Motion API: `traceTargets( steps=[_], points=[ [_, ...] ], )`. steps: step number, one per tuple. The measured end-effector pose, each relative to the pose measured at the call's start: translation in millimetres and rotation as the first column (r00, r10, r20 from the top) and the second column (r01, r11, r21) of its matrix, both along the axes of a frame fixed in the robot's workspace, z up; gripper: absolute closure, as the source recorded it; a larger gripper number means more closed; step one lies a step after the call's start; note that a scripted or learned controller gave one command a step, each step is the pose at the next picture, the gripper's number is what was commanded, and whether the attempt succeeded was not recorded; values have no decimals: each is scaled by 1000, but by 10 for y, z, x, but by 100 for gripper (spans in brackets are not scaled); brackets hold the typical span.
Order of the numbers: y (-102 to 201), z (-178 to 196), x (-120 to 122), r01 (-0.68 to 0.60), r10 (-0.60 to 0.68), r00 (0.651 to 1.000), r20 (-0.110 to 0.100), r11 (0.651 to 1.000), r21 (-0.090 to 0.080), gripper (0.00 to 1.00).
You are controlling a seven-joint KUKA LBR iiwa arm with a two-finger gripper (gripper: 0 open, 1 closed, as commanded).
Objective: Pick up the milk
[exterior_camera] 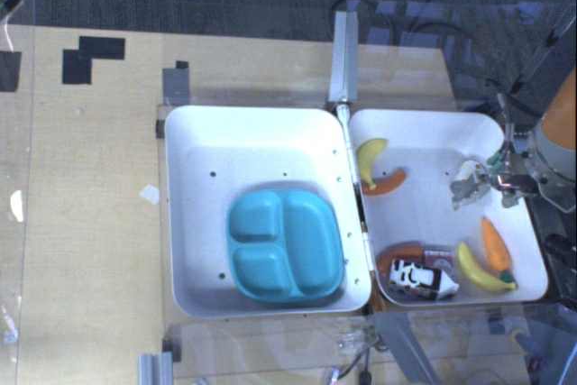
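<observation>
While milk (424, 279) fills the right bin (433, 144) (front edge), a tray (285, 244) sits left

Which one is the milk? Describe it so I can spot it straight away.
Look in the right bin, along its near edge. The milk lies there on its side, left of a yellow banana. It is the one white carton with black cow patches.

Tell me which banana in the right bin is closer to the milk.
The banana at the bin's front, between the milk and the carrot. The other banana lies further back by the divider, above an orange piece.
</observation>
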State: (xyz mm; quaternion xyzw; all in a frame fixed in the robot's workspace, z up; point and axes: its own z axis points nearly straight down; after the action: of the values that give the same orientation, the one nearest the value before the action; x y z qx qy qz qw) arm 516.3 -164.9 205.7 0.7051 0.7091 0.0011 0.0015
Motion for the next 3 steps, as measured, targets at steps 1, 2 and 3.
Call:
traceTargets(
  steps=[1,2,3],
  points=[
    [-193,-218,-268,-494,494,869,2,869,-5,0],
    [568,-1150,422,-444,444,896,13,896,-10,0],
    [1018,-197,-104,-774,774,633,2,633,-6,0]
  ],
)
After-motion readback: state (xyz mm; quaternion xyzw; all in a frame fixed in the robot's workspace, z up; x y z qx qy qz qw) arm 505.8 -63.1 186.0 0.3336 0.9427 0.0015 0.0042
